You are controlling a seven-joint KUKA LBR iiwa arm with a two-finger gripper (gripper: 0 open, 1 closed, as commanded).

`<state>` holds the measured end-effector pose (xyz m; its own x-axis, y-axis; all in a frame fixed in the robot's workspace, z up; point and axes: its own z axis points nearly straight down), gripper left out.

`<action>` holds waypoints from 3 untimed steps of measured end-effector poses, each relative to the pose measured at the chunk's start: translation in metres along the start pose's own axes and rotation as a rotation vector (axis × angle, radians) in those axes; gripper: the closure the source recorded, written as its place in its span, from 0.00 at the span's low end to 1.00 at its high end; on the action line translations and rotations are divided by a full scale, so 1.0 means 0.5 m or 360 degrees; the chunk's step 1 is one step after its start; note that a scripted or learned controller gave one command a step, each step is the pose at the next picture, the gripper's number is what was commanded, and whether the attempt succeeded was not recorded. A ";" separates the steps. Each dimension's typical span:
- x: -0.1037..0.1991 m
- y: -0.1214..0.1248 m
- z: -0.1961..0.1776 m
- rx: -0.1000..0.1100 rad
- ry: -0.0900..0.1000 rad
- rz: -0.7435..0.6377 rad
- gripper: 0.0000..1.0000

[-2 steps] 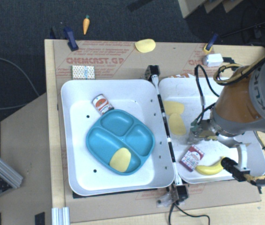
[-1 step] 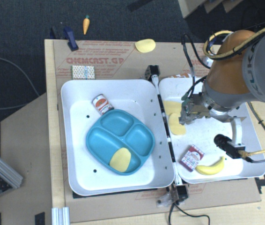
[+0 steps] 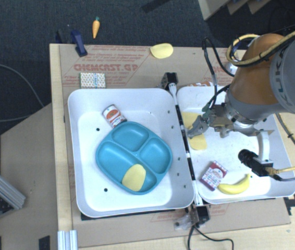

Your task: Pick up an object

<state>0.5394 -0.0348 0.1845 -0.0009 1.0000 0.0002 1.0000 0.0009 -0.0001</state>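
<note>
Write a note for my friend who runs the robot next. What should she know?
Gripper: low in the right bin, near its left wall, by two yellow pieces. Nothing looks lifted.
Also there: a red packet and a banana.
Left bin: blue plate with a yellow lump, plus a small can.
Done: nothing picked yet. Left: grab one thing and lift it.
</note>
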 end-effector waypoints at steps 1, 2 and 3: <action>-0.132 0.010 0.056 0.0002 -0.0001 0.0003 0.00; -0.126 -0.085 0.200 0.0001 0.0000 0.0002 0.00; -0.123 -0.063 0.200 -0.0002 -0.0001 0.0001 0.00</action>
<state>0.5079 -0.0961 0.0843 0.0000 1.0000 -0.0006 1.0000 0.0000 0.0013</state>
